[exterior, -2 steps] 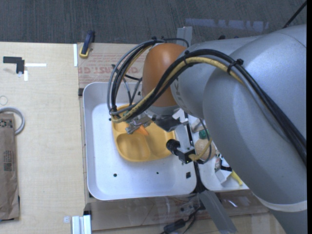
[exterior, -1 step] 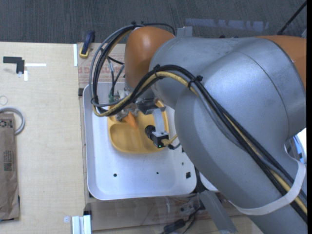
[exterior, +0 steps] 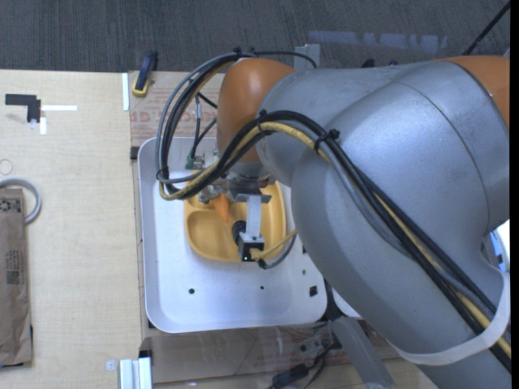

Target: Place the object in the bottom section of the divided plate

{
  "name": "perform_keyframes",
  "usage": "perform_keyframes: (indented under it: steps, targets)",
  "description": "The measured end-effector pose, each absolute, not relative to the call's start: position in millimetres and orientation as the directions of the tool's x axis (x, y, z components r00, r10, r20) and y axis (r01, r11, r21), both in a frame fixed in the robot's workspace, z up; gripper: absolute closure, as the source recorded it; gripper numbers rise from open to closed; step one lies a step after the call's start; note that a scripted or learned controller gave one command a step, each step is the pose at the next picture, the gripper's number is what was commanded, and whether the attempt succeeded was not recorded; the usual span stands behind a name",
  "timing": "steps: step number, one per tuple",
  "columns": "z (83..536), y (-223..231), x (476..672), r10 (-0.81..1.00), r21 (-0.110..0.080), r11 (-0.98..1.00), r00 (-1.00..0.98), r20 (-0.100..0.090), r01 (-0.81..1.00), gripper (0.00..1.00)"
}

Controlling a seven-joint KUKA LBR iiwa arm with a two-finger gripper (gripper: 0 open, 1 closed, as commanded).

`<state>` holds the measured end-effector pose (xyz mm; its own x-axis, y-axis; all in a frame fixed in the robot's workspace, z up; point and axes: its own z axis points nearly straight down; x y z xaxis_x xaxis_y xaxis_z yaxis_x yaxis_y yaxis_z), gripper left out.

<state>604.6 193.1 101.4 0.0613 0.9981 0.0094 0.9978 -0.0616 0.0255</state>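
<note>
The gripper (exterior: 230,201) hangs low over the yellow plate (exterior: 203,243), with its tip buried under its own body and wiring, so it cannot be told whether it is clenched or released, nor whether it grips anything. Just at its left side a small orange object (exterior: 220,208) shows against the plate's upper left part, touching or nearly touching the gripper; the plate's dividers are covered there, so the section it sits in cannot be made out. The plate lies in the upper middle of the white bin (exterior: 212,305), with its lower left lobe bare and its right rim peeking out beyond the gripper. The bin's floor below the plate is bare but for a few small dark dots. A loop of black and yellow cables (exterior: 173,132) arcs from the wrist out over the bin's upper left corner and back across the plate's top edge. Above the gripper the orange band (exterior: 246,104) rises, and behind it the grey arm (exterior: 405,185) blocks the whole right half of the view, covering the bin's right side. To the left, on the pale wooden bench (exterior: 77,233), a brown paper bag (exterior: 13,282) lies at the edge with a grey ring (exterior: 31,198) just above it, and a small black angled piece (exterior: 23,102) sits near the far corner. A yellow-and-black tool (exterior: 146,73) lies beyond the bin's upper left corner
</note>
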Motion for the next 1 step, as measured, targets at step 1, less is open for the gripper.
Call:
perform_keyframes:
  steps: [1]
  targets:
    - [101.8,194.5,604.2,0.998,0.024,-0.062,0.062,0.012,0.998,0.00]
